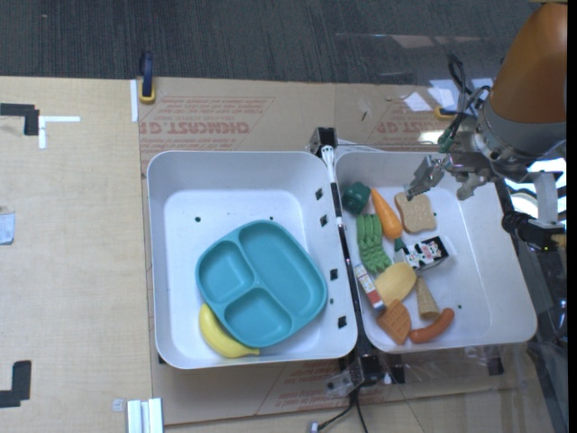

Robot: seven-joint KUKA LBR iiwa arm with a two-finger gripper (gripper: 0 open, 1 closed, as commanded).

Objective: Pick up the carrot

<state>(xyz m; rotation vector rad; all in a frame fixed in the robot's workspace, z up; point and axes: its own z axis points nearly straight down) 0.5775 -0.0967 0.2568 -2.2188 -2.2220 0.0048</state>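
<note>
Two-finger gripper (431, 177), jaws parted and holding nothing, is hovering right of the tapered orange plastic carrot (387, 213), which is lying ungrasped in the right white bin (505, 269).

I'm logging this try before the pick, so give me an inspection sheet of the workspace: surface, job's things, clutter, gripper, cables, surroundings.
Surface: two white bins side by side, left bin and right bin, on a cardboard sheet.
Job's things: carrot lies in the right bin near its upper left, beside the toast slice, not held.
Clutter: right bin also holds green pea pod, sausage, waffle; left bin holds teal divided plate overlapping a banana.
Gripper: gripper above the toast slice, fingers apart, nothing between them.
Cables: black cable below the bins.
Surroundings: wooden bench, dark floor.
</note>
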